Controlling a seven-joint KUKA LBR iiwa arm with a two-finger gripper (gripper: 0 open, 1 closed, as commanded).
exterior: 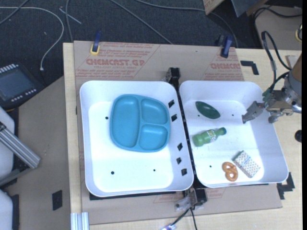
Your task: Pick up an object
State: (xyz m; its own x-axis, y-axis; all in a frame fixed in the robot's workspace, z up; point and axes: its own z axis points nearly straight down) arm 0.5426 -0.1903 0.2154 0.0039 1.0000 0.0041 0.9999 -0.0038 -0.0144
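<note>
In the right bin (pixel 268 143) lie a dark green oval piece (pixel 207 109), a green bottle (pixel 208 136) on its side, an orange pretzel-shaped ring (pixel 230 171) and a small patterned packet (pixel 247 164). My gripper (pixel 262 114) hovers over the bin's right rim, with one grey finger (pixel 251 112) spread out to the left and the other to the right. It is open and nothing sits between the fingers. It stands to the right of the green oval piece and apart from every object.
The left bin (pixel 96 171) holds a blue divided plate (pixel 140 123). Black clips run along the divider between the bins (pixel 178 128). Cables trail across the dark floor at the back, and a black device (pixel 14 83) sits at the far left.
</note>
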